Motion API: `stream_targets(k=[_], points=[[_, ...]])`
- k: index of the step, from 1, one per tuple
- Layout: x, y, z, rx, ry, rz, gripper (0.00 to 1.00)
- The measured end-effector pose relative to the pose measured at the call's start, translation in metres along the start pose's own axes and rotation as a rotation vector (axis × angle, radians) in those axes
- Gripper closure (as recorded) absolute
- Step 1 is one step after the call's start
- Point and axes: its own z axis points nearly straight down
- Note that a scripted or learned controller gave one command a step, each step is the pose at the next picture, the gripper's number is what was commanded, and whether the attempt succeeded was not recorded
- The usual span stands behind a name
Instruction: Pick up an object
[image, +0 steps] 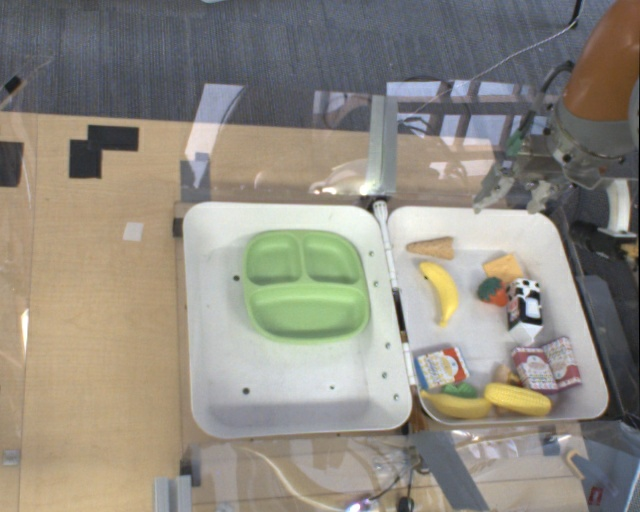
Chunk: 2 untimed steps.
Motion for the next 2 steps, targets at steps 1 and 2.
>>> stream_targets(k=[1,2], points=[[-0.039,-0.071,0.134,-0.001,-0.001,-0.124,0.0],[0.03,-0.02,0.172,-0.008,-0.004,-0.35,0.0]])
